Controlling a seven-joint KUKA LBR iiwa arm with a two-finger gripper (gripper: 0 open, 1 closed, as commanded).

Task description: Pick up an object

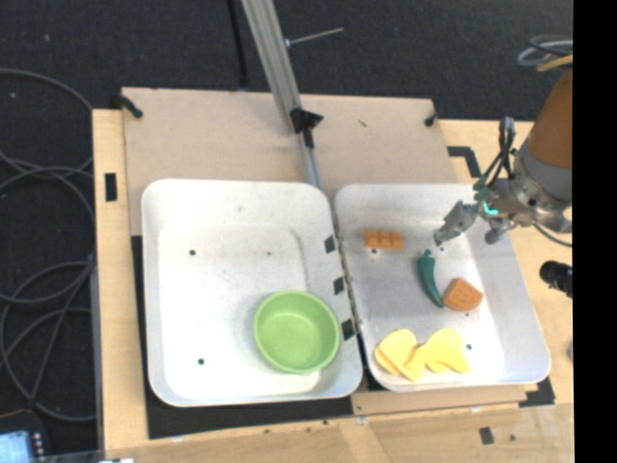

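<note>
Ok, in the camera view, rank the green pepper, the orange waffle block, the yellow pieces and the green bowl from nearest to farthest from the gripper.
From the gripper, at the right bin's upper right:
1. Curved dark green pepper, just below-left of it.
2. Small orange waffle-like block, further left in the same bin.
3. Flat yellow pieces, at that bin's near edge.
4. Round light green bowl, in the left bin.

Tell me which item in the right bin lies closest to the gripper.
The dark green curved piece, just below the gripper. The orange block, orange wedge and yellow pieces lie farther off.
</note>
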